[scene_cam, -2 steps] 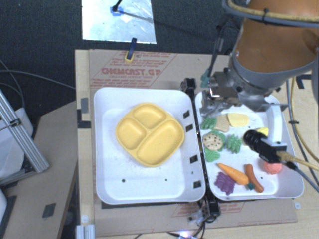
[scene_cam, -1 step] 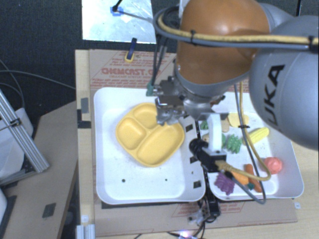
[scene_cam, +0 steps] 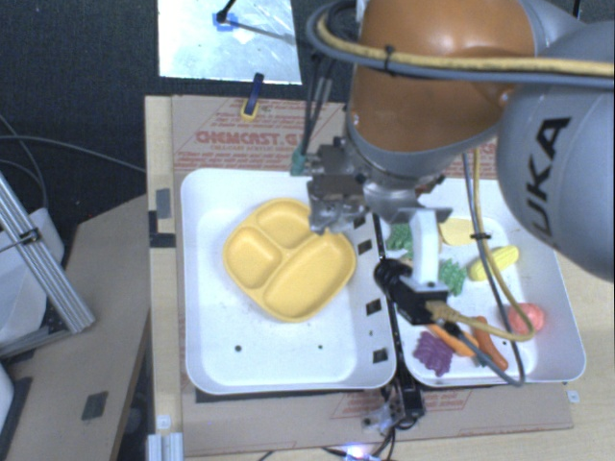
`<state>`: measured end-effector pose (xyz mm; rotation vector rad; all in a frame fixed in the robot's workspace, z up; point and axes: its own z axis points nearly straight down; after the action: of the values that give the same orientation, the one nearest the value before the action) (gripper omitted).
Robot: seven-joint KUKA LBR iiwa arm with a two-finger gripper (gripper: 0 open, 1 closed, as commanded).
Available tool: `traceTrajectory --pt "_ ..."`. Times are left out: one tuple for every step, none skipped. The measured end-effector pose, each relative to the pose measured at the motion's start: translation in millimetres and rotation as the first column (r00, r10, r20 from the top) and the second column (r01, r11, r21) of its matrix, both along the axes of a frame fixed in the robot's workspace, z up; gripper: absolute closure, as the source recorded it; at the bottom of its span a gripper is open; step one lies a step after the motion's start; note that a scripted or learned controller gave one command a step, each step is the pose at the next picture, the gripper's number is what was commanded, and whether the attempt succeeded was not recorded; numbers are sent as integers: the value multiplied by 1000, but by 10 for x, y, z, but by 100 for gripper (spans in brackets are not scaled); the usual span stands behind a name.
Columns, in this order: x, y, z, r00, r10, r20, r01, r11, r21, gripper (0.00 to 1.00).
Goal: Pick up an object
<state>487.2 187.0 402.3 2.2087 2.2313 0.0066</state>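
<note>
The yellow divided plate (scene_cam: 288, 269) lies in the left bin (scene_cam: 216, 353), toward its twelve-to-three o'clock side; it looks like light, stiff, slick plastic, best pinched at a raised rim or divider ridge rather than on its flat wells. The gripper (scene_cam: 325, 217) sits over the plate's one o'clock edge, and I cannot tell how its jaws stand or whether they grip anything. The right bin (scene_cam: 567, 349) holds small toy foods: a corn cob (scene_cam: 492, 259), purple grapes (scene_cam: 434, 354), a carrot (scene_cam: 473, 342), green pieces (scene_cam: 450, 275).
</note>
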Motion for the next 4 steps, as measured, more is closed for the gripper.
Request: traceTrajectory --pt "6 61 -1220 1000 -10 -13 10 1000 -5 100" --pt "484 496 -2346 1000 -4 -6 4 1000 -1 100" --pt "-31 469 -2207 1000 -7 -9 7 1000 -1 100" --pt "-1 466 -2101 1000 -11 -5 11 1000 1 100"
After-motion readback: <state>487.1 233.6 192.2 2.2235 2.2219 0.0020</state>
